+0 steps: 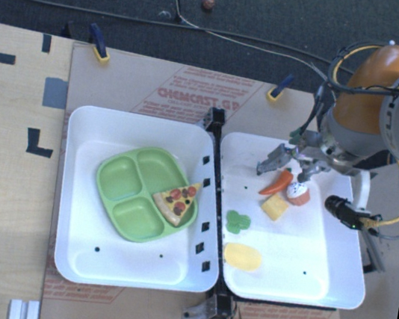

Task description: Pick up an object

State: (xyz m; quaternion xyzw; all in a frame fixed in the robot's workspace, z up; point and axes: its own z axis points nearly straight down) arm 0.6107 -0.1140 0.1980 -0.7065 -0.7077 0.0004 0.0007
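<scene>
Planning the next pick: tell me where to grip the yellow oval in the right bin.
Grip the yellow oval across its short axis, coming straight down. It lies flat, long side left-right, with bare bin floor to its right; the bin divider sits close on its left.

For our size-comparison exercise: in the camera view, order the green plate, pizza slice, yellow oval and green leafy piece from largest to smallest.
1. Green plate
2. Pizza slice and yellow oval, too alike to rank
3. Green leafy piece
</scene>
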